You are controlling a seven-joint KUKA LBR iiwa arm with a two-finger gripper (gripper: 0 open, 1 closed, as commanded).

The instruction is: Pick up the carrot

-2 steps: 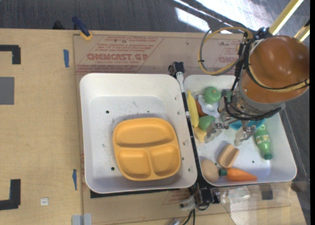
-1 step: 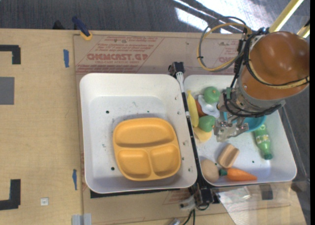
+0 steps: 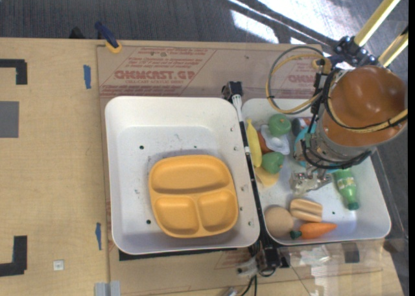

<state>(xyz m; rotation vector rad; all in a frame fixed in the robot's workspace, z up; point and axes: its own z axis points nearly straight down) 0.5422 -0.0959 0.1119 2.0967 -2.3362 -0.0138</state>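
The carrot point(image 3: 316, 229) is orange with a small green top and lies flat along the near wall of the right bin point(image 3: 376, 223). The arm's orange band hangs over the bin's middle. My gripper point(image 3: 307, 179) points down below it, a little beyond the carrot and apart from it, with a tan bread roll point(image 3: 305, 208) lying between the two. Nothing shows in the gripper.
A beige egg-shaped item point(image 3: 279, 220) sits left of the carrot. A green bottle point(image 3: 347, 188) lies to the right, and green produce point(image 3: 279, 124) and a yellow banana point(image 3: 254, 146) sit along the far left. The left bin point(image 3: 123, 126) holds a yellow divided plate point(image 3: 192, 194).
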